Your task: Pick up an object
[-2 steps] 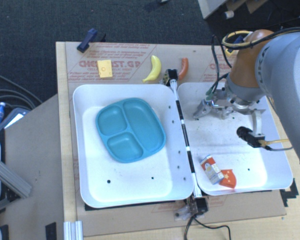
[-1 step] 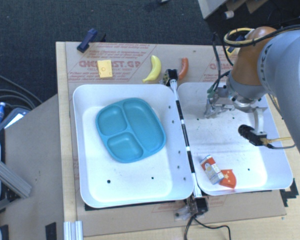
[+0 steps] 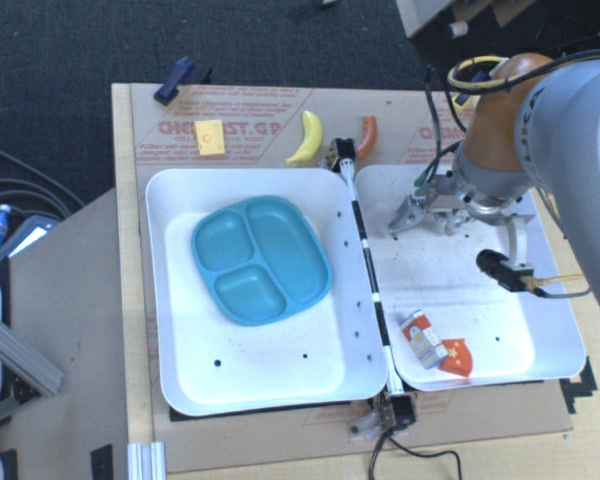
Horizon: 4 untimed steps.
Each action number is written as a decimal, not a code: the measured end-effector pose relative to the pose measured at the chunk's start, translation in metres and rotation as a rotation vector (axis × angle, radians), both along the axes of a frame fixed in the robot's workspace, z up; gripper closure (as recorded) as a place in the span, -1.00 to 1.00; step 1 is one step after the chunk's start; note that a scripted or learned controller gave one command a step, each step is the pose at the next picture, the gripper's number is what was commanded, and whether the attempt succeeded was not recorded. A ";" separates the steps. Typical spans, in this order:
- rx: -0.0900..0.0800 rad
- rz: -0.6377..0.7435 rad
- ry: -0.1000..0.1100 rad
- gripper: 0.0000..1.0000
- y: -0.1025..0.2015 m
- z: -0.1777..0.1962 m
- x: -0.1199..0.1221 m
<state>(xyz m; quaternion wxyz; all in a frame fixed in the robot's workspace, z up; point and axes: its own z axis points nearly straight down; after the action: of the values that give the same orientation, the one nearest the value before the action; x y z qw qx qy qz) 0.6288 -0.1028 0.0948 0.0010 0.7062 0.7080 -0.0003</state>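
The grey arm [image 3: 570, 138] comes in from the right, its orange band [image 3: 495, 118] bright above the wrist, and leans over the far part of the right bin [image 3: 540, 353]. The gripper [image 3: 427, 211] hangs low there, near the bin's back wall, and from where I stand I cannot tell whether its jaws are apart or together — the metal is a small grey tangle against the white. Nothing shows between them.

What there is to pick lies well apart from it, at the near end of the same bin: a small packet [image 3: 423, 336] in red, white and grey, and an orange piece [image 3: 457, 358] touching it on the right. Both lie flat on the bin floor.

The left bin [image 3: 180, 358] holds a blue divided plate [image 3: 261, 259] with three compartments, set at a tilt to the bin's edges.

Behind the bins, on the bare bench [image 3: 140, 268], sit a yellow banana [image 3: 306, 138], an orange-red chilli-shaped thing [image 3: 366, 136] and a small yellow square block [image 3: 209, 138] — all outside the bins. A dark blue object [image 3: 174, 80] rests at the bench's far left corner.
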 end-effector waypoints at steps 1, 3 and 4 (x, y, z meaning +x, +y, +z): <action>-0.001 0.001 -0.002 1.00 0.000 0.010 0.001; 0.001 -0.001 0.000 -1.00 0.009 -0.010 0.038; -0.001 0.000 -0.003 1.00 0.009 0.001 0.039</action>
<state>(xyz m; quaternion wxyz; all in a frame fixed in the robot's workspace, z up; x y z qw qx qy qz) 0.6674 -0.0936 0.0956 0.0022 0.7063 0.7079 0.0003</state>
